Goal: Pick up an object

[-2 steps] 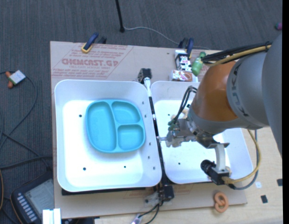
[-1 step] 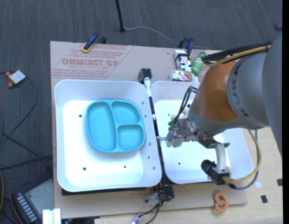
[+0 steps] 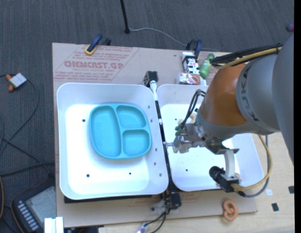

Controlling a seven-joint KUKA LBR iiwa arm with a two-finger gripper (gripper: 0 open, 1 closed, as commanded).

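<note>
Object: a light blue plate (image 3: 120,131) with three compartments and rounded corners is lying flat in the left bin (image 3: 68,178), near the middle of its floor and slightly toward the wall shared with the right bin. One long compartment is running down its left side and two smaller ones are sitting on its right side.

Count: two white bins are sitting side by side on the counter (image 3: 68,67), one blue plate is lying in the left one, and one arm is reaching in.

Right bin: the right bin (image 3: 189,183) is lying just beside the left bin, with their walls touching along the middle.

Arm: the arm (image 3: 242,101) is coming in from the right and bending down over the right bin, with its orange band sitting above the wrist and dark cables looping along it.

End effector: the end effector (image 3: 178,142) is hanging low over the left part of the right bin's floor, close to the dividing wall and apart from the plate. Whether its fingers are released or clenched is something the view is not making clear.
</note>
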